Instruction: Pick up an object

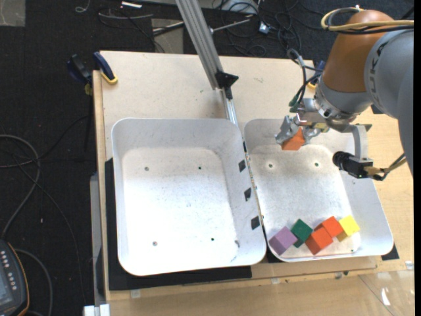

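The gripper [294, 135] hung over the far end of the right bin [368, 203], closed on an orange block [293, 140] that showed between its fingers, lifted clear of the bin floor. At the bin's near edge lay a purple block [283, 240], a green block [302, 230], two orange-red blocks [324, 235] and a yellow block [348, 226], clustered together on the counter [164, 84]

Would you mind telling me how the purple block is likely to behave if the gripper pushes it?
The purple block looks like a stiff, flat-faced cube, so it would probably slide rather than roll. It touches the green block, so a push would likely move both. It sits near the right bin's rim and may jam there.
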`<state>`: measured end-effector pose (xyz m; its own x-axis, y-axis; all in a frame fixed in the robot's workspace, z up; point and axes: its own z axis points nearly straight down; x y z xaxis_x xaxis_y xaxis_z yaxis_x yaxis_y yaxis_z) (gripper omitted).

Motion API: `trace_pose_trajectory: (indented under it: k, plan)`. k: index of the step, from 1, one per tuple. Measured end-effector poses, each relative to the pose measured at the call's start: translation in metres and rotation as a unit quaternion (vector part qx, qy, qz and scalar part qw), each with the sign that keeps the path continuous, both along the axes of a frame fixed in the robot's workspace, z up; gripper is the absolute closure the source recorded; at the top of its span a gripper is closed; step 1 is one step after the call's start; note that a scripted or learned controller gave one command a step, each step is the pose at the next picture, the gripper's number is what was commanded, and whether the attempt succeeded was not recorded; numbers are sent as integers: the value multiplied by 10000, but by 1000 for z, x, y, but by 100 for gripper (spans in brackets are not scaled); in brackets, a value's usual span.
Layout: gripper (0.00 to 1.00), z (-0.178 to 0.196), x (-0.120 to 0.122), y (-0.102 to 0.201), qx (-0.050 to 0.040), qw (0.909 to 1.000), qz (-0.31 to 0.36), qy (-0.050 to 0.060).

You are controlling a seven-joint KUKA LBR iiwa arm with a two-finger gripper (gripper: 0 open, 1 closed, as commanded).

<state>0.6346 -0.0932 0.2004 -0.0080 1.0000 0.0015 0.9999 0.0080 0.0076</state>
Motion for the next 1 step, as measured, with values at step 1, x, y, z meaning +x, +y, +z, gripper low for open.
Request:
trace_pose_trajectory:
  k: [1]
  plan:
    - [100,-6,-27,108,9,10000,10,58]
